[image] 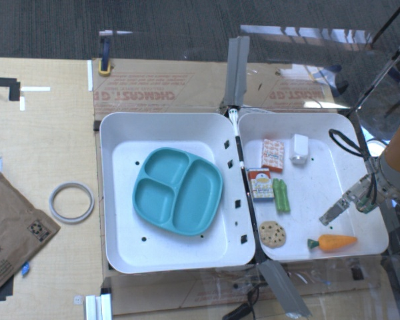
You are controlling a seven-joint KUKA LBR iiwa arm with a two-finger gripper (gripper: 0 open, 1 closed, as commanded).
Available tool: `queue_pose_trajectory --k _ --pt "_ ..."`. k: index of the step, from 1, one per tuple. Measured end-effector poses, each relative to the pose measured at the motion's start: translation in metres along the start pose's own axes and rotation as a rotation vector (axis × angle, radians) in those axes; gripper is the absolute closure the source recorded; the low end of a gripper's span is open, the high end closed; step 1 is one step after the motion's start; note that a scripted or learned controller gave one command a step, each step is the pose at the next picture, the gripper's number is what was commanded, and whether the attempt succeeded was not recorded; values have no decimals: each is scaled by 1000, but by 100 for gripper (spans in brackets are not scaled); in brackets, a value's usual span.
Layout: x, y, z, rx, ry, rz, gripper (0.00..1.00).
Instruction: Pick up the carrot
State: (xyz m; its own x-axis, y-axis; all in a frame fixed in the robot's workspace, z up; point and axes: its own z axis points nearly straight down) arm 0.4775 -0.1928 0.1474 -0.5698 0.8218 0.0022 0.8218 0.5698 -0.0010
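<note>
The carrot (336,243), orange with a small green top pointing left, lies flat near the front right corner of the right bin (320,120). My gripper (328,216) reaches in from the right and hangs low over the bin floor, just above and slightly left of the carrot. Nothing shows in its grasp. The view does not make clear how wide it stands.
The right bin also holds a red and white box (273,155), a white block (300,148), a small carton (261,184), a green pod (281,197) and a cookie (272,233). A teal divided plate (178,191) lies in the left bin (120,179). A black cable (347,142) loops over the right bin's far edge.
</note>
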Motion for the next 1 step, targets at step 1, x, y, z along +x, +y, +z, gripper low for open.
queue_pose_trajectory --k 1 --pt "17 12 16 -1 -2 -269 0"
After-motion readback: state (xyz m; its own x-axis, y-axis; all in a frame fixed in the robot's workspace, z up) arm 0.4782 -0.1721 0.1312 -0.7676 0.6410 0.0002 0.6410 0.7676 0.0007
